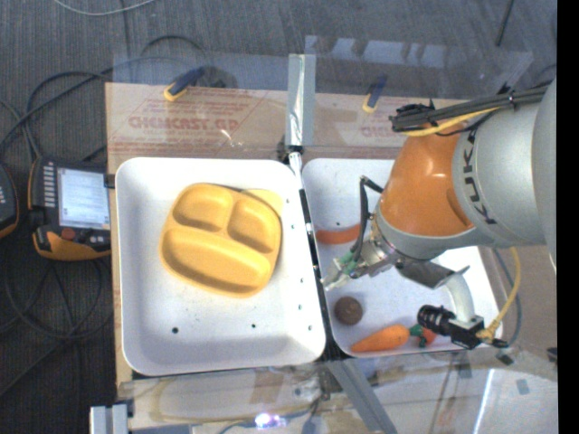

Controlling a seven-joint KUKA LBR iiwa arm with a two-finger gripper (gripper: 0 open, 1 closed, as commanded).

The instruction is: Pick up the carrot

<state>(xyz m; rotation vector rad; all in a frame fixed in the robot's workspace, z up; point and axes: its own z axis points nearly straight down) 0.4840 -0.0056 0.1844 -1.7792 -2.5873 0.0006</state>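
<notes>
The carrot lies along the front wall of the right bin, orange with a small green top at its right end. My gripper hangs over the left part of that bin, near the wall between the bins. It is above and to the left of the carrot and clearly apart from it. Nothing shows in the gripper. The arm's orange band and grey body cover the middle and right of the bin.
A small brown ball sits just below the gripper, left of the carrot. An orange thing peeks out from under the arm. The left bin holds a yellow divided plate.
</notes>
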